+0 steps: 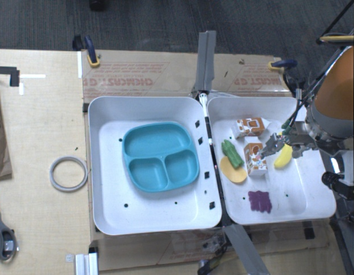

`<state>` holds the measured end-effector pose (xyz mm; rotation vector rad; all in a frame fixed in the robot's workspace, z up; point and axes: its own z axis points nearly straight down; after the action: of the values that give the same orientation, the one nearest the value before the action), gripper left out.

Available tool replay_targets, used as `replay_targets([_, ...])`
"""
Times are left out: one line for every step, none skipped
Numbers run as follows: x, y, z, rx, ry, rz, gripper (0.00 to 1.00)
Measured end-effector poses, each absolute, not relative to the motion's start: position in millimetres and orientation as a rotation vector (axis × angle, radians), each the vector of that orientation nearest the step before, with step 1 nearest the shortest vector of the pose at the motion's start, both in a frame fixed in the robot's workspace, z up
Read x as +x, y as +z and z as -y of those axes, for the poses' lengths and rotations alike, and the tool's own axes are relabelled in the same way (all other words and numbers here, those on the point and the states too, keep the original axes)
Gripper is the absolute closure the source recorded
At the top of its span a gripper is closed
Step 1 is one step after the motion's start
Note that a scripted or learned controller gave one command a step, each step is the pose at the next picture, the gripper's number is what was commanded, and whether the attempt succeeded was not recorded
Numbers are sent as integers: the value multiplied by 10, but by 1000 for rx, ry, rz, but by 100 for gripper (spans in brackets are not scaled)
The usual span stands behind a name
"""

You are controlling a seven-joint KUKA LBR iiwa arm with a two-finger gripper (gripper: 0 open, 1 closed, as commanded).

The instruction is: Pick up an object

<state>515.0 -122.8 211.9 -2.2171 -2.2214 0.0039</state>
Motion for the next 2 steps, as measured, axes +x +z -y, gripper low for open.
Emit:
replay_targets([5481,970,968,-2396,-5,2040,0])
replay_targets([5487,1076,984,-2401,-7,2035,100])
